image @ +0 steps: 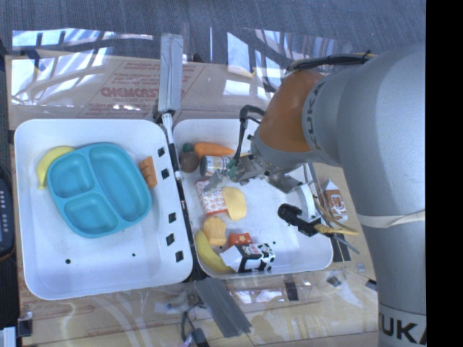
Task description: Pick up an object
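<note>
Cluster of small toy foods in the right white bin [307,255]: one orange carrot [213,150], two yellow bananas, one black-and-white carton [255,259]. Gripper [233,170] low over the carrot's near side, grasp impossible to tell. Left of that bin: one blue three-compartment plastic tray [98,188], one orange block [148,171].

the right white shallow bin [307,262] holds a heap of small things: an orange toy carrot [213,150] along the far wall, a brown round piece [189,163] beside it, a pale yellow rounded piece [234,202] mid-bin, a yellow toy banana [206,255] at the near wall, and a black-and-white toy cow [255,259] just beside it.
</note>
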Controlling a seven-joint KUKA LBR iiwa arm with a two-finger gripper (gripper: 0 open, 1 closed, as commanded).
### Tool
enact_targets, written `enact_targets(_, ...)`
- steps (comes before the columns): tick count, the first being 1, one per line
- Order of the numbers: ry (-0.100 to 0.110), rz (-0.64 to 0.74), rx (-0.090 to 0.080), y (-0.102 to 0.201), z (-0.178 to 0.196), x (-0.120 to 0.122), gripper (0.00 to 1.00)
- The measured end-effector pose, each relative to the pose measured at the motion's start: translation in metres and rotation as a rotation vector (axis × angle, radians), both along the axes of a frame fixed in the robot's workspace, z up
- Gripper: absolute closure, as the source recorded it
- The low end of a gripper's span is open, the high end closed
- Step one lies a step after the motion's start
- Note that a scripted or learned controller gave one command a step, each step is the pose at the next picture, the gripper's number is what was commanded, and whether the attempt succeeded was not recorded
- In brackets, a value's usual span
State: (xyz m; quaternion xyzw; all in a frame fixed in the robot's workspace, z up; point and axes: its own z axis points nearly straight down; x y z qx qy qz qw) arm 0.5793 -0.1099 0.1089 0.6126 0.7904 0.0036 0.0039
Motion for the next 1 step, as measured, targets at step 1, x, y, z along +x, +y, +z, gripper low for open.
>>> enact_targets(1,-0.001,0.107,-0.001,-0.0111,-0.0111,-0.0722,0.00)
